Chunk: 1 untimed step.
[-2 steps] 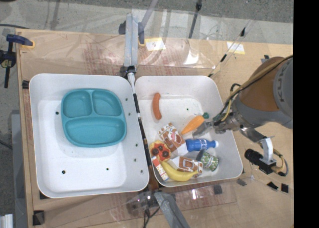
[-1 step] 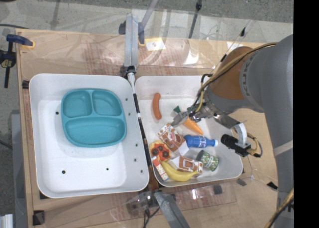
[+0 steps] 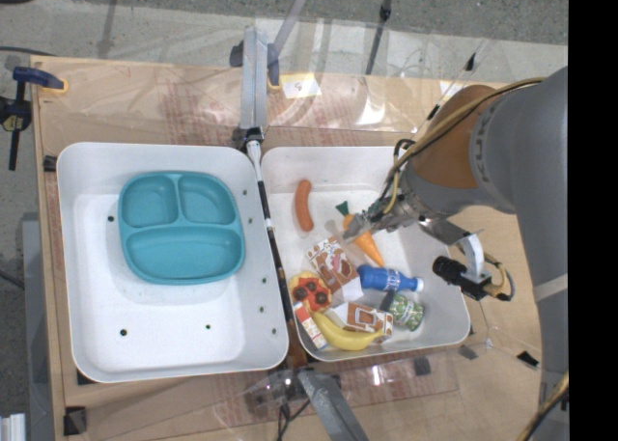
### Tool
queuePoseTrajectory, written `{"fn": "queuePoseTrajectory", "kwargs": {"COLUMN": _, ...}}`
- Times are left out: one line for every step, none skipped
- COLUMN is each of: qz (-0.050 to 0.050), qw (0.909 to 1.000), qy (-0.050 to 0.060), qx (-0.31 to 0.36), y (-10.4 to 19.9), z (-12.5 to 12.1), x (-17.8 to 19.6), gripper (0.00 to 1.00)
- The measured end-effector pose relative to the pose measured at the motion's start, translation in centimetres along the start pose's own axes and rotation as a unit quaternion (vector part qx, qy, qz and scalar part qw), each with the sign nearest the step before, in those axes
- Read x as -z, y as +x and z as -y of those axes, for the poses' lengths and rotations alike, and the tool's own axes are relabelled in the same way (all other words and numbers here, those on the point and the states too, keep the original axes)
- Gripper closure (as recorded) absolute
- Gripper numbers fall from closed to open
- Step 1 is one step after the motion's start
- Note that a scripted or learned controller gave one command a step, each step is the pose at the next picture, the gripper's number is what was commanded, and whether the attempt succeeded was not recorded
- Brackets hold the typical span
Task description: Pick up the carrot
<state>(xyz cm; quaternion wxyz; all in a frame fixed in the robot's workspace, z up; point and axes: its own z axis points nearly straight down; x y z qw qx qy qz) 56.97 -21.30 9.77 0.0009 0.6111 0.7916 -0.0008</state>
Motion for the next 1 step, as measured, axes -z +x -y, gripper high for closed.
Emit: {"fn": "queuePoseTrajectory", "kwargs": {"qz": 0.001, "qw": 0.9944, "qy": -0.002, "qx": 0.105, "y": 0.97, "z": -8.38, "x": 12.74, "gripper": 1.00}}
